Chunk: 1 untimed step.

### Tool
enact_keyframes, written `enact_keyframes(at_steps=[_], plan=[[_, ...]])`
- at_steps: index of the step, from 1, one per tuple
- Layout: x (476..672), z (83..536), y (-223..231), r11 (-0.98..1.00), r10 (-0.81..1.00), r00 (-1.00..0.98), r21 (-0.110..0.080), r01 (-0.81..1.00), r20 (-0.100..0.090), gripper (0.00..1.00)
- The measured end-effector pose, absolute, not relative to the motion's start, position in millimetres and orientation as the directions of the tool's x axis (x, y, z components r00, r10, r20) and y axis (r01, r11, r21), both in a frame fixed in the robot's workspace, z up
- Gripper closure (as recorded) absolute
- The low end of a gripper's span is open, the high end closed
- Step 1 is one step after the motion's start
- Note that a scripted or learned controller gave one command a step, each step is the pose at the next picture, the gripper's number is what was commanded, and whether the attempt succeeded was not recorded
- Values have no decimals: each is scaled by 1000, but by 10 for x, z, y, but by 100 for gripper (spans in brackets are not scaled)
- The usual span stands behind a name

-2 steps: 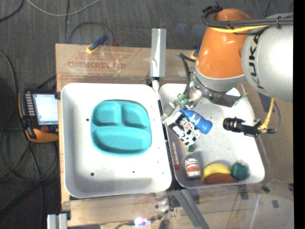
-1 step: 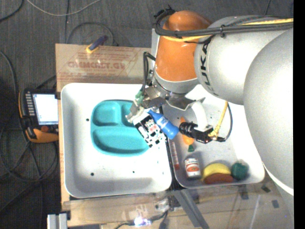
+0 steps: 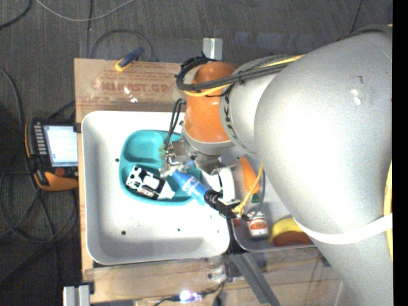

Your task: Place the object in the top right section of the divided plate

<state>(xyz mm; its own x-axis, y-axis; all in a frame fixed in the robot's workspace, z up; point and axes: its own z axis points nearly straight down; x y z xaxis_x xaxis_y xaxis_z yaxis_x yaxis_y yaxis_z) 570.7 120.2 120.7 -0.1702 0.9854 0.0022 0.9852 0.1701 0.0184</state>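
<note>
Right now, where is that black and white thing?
The black and white object lies in the lower part of the teal divided plate in the left white bin, just left of the gripper.

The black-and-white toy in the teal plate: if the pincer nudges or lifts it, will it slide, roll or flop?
The black-and-white toy looks like hard moulded plastic, so probably stiff, not floppy. It seems small and likely light. It lies flat in a lower section of the teal divided plate, whose smooth surface may let it slide until a raised rim stops it. Its blocky outline suggests it won't roll.
</note>
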Motion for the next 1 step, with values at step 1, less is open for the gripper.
enact_keyframes(at_steps=[1], plan=[[5651, 1119, 1164, 117, 993, -118, 50, 992, 15, 100]])
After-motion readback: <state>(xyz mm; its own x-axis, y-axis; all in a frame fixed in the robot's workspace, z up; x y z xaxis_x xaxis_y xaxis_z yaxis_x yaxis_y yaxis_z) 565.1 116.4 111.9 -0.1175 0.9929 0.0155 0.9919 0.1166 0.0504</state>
